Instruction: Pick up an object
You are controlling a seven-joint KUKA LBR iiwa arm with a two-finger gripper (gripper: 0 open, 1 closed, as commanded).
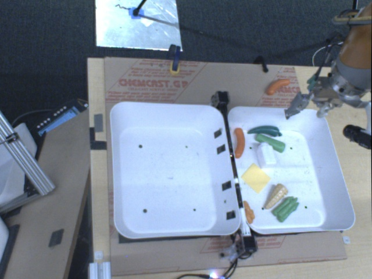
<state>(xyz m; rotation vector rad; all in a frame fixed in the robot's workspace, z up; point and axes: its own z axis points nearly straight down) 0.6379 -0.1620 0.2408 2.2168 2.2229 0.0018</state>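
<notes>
My gripper (308,109) hovers over the far edge of the right bin (325,173), with its fingers spread open and nothing between them. In that bin lie an orange sausage (239,142), a dark green pod (264,130), a lighter green piece (271,142), a white block (267,154), a yellow square (256,178), a small corn cob (275,195) and a green bean bundle (285,208). A small orange piece (249,212) rests by the bin's left wall. The nearest items, the green ones, are below and to the left of the gripper.
Another orange sausage (278,86) lies outside the bins on the cardboard, just left of the gripper. The left bin (168,167) stands beside the right one, with a black clip strip (228,156) between them. A reflective sheet (138,16) lies at the back.
</notes>
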